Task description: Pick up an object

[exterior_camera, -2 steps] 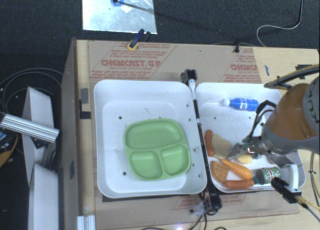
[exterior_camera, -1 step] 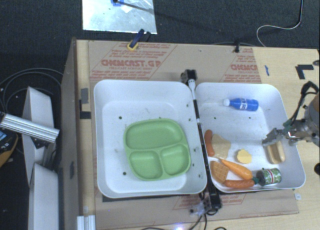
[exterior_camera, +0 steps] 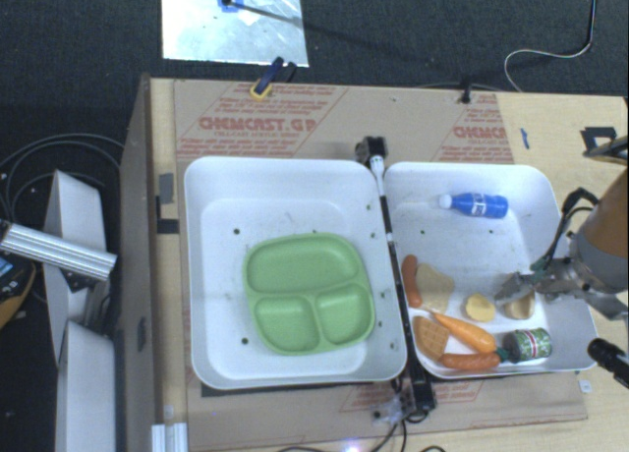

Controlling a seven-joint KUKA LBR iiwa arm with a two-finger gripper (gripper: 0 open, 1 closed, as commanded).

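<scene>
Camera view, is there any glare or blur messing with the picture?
Camera view: strong glare on the shiny sheet beyond the bench; the bins look bright and slightly washed out; the blue bottle and gripper are soft, detail blurred.

Even, flat overhead light with a soft, low-resolution picture.

From my seat the two white bins read bright, close to washed out on their floors, while the dark carpet around the bench soaks up light and shows only grain. A shiny sheet at the top throws back a patchy silver glare. Shadows are faint and short: I see a soft one under the green tray and thin ones along the bin walls. Edges everywhere look slightly smeared, the red lettering on the bench is fuzzy, and small items in the right bin blur together. The arm at the right edge is indistinct and soft.
</scene>
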